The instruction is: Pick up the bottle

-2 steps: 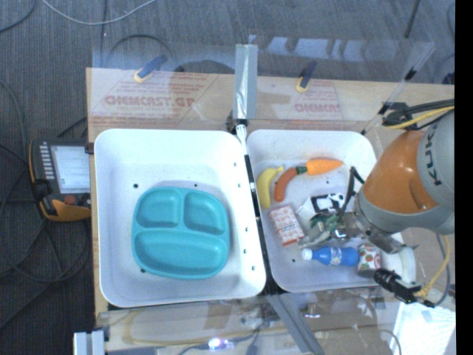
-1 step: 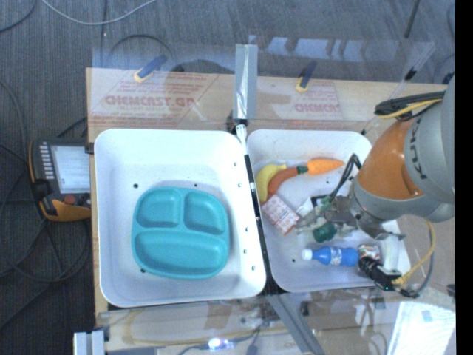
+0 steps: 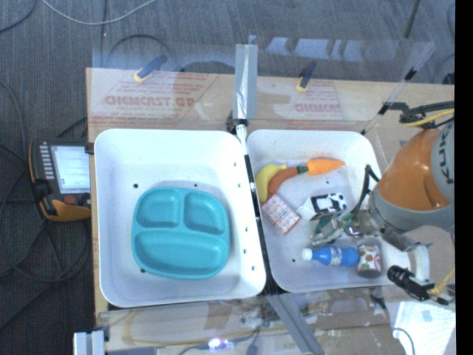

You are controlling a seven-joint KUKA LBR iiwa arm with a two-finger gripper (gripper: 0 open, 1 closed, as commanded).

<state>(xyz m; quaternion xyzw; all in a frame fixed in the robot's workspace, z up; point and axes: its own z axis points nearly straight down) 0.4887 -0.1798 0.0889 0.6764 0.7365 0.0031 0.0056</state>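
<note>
I have the jaws (image 3: 332,228) low in the right bin (image 3: 369,148), and I cannot tell whether they are apart or together; clutter hides the tips. The bottle (image 3: 334,256) lies on its side just below the jaws, white cap pointing away from the arm, blue body touching a small can (image 3: 369,259) at its far end. This looks like the approach step, with nothing gripped. Next I judge the jaws must shift down onto the blue body and close across its width, staying clear of the can. A carrot (image 3: 324,166) and banana (image 3: 267,175) sit well above the jaws, a teal tray (image 3: 179,231) far off in the other bin
</note>
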